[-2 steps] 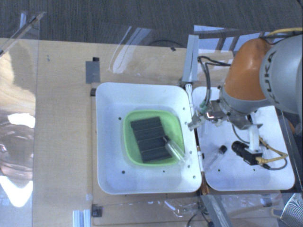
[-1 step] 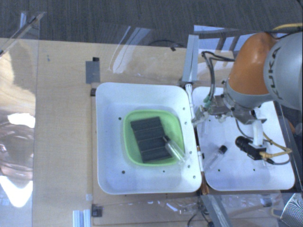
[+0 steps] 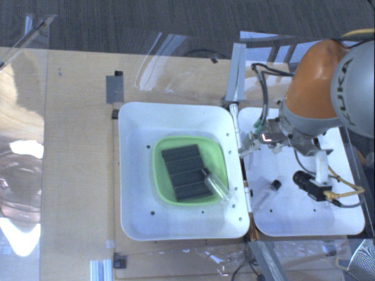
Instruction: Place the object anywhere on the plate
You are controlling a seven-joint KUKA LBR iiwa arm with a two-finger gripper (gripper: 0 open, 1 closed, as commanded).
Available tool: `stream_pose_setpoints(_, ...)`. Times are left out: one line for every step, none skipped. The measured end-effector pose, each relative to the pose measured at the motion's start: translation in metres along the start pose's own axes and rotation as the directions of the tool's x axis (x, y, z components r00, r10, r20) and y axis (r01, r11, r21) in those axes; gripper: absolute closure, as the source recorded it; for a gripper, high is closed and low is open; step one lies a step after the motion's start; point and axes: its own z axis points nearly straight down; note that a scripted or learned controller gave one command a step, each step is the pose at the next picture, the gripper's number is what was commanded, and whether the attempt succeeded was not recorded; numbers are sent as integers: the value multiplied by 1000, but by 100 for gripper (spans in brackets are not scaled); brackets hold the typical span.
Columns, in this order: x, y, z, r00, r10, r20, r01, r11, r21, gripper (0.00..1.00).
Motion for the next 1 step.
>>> stream_pose_setpoints(0, 8, -14, 999, 34, 0, -34, 999, 1, 0)
